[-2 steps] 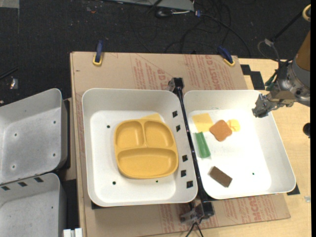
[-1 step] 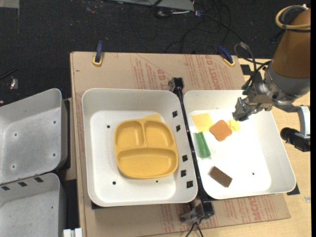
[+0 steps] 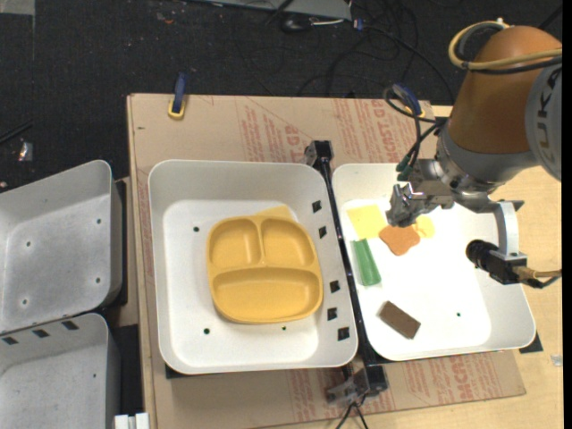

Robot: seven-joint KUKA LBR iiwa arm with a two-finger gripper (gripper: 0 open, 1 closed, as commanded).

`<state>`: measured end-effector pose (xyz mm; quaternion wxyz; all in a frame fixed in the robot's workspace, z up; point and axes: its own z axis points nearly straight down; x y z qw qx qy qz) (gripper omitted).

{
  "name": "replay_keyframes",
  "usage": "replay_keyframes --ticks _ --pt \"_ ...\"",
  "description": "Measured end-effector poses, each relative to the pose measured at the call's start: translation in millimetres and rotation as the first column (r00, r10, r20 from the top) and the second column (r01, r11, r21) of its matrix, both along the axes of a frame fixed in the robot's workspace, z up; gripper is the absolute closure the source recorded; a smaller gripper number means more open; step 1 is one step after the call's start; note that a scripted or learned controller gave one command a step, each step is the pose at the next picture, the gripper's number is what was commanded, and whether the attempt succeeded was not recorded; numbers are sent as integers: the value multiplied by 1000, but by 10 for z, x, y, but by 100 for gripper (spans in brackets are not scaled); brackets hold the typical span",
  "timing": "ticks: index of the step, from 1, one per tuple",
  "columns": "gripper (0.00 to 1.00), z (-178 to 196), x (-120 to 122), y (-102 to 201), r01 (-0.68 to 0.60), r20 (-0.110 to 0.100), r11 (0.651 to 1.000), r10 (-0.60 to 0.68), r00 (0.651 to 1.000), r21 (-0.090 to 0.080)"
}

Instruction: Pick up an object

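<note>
The right bin (image 3: 474, 329) holds an orange piece (image 3: 399, 239), a yellow flat piece (image 3: 364, 219), a green bar (image 3: 366, 262) and a brown block (image 3: 399, 319). My gripper (image 3: 404, 211) hangs from the grey and orange arm, low over the orange piece and the yellow piece's right side. Whether it touches the orange piece I cannot tell. Another bit of yellow (image 3: 425, 229) peeks out to the right of the gripper.
The left bin (image 3: 179, 195) carries a yellow divided tray (image 3: 264, 269). A black clamp rail (image 3: 338, 248) runs between the bins. A black fitting with a cable (image 3: 493, 260) sits at the right bin's right side. Grey lids (image 3: 54, 239) lie far left.
</note>
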<state>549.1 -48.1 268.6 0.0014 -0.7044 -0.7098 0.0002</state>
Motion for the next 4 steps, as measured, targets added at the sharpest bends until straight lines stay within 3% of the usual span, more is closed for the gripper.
replay_keyframes --ticks 1,3,4 --pt "100 -66 3 457 1 1 1000 -1 1000 -1" --pt "100 -359 -227 1462 0 -1 1000 0 1000 0" --pt "0 -351 -219 1427 6 1 1000 -6 1000 -2"
